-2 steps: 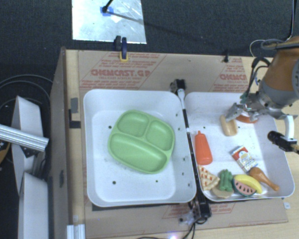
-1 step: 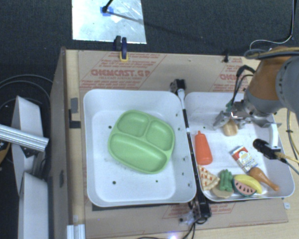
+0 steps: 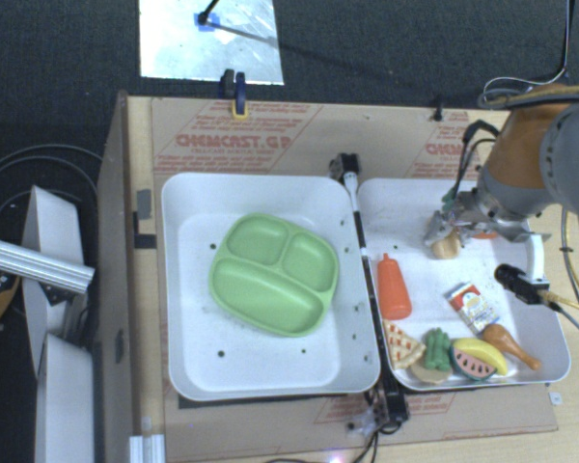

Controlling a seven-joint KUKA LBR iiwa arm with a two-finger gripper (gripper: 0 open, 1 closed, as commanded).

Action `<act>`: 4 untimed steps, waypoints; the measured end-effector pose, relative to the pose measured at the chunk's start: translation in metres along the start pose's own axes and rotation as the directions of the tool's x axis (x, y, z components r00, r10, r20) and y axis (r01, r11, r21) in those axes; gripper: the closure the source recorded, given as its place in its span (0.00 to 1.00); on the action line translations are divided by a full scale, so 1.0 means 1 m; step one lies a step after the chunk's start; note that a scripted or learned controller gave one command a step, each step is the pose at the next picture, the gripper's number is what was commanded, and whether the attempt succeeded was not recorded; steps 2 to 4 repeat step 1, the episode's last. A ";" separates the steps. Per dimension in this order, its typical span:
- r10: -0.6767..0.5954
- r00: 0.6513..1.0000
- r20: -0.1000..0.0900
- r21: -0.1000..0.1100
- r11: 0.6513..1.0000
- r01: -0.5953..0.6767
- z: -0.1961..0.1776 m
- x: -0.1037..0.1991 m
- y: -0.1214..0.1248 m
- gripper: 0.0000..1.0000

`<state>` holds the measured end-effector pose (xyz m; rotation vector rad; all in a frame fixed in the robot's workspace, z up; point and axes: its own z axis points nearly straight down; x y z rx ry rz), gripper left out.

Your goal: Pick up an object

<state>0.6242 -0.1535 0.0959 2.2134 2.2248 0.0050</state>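
Tool (image 3: 447, 234) low in right bin (image 3: 550, 355), grip state unclear, tan object (image 3: 448, 248) beneath

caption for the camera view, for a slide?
Arm's claw low over a small tan item in the right bin, toy foods along its near edge; green divided plate in the left bin.

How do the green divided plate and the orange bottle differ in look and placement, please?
The green divided plate is wide, flat and split into three compartments; the orange bottle is narrow and tapers to a cap. The plate lies alone in the left bin, while the bottle lies in the right bin among other toy foods, close to the divider. Both are plain, single-coloured plastic items resting untouched on a white bin floor.
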 end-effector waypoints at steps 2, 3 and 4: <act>-0.006 1.000 -0.002 -0.002 1.000 0.006 -0.057 0.072 0.002 1.00; -0.006 1.000 -0.002 -0.002 1.000 0.006 -0.057 0.072 0.002 1.00; -0.006 1.000 -0.002 -0.002 1.000 0.006 -0.057 0.072 0.002 1.00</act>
